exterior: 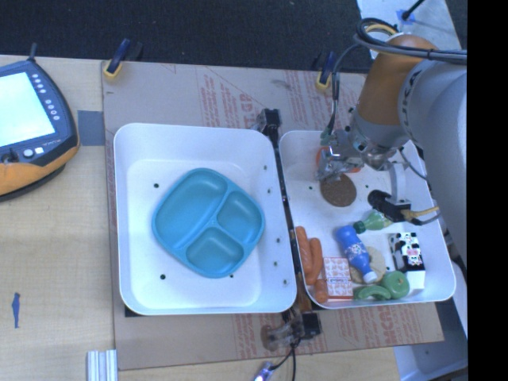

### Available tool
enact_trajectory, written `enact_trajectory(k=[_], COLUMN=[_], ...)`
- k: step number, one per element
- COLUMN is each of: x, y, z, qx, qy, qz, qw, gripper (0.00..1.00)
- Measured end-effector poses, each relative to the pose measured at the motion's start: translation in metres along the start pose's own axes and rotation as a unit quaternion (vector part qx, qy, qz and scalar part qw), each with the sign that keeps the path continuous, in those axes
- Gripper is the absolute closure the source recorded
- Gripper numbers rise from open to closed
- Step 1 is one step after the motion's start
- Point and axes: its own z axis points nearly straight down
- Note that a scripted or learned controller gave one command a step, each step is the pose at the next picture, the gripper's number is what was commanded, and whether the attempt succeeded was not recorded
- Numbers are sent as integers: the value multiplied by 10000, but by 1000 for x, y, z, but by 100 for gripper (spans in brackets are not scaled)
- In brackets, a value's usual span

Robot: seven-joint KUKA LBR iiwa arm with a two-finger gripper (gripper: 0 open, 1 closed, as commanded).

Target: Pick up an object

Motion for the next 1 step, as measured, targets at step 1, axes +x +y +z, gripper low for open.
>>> enact_trajectory(k=[1], x=[0], y=[0], z=[-10], qx=[12], qy=[2], qz=[-9], qw=[10000], gripper=[100])
